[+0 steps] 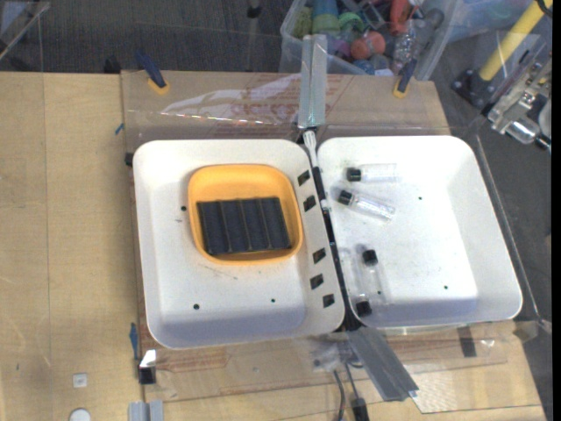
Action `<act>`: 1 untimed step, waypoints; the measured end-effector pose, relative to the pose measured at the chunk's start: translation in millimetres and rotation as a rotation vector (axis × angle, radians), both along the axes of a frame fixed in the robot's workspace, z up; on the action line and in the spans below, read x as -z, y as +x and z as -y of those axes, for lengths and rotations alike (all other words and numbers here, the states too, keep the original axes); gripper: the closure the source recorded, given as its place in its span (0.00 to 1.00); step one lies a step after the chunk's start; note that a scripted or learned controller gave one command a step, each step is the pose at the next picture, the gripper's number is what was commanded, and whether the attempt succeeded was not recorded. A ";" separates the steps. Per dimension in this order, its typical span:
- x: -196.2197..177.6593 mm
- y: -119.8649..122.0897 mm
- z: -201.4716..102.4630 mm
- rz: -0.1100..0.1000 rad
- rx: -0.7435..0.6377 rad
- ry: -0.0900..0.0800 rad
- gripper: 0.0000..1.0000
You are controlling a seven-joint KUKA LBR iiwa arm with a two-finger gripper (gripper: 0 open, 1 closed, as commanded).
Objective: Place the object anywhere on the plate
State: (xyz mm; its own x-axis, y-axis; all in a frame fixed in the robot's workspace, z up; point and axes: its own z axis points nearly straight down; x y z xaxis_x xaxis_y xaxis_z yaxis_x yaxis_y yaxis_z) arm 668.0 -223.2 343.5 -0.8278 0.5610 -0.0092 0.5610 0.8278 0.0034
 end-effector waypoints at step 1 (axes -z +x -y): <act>-93.7 -10.4 -1.7 -0.001 -0.183 -0.001 1.00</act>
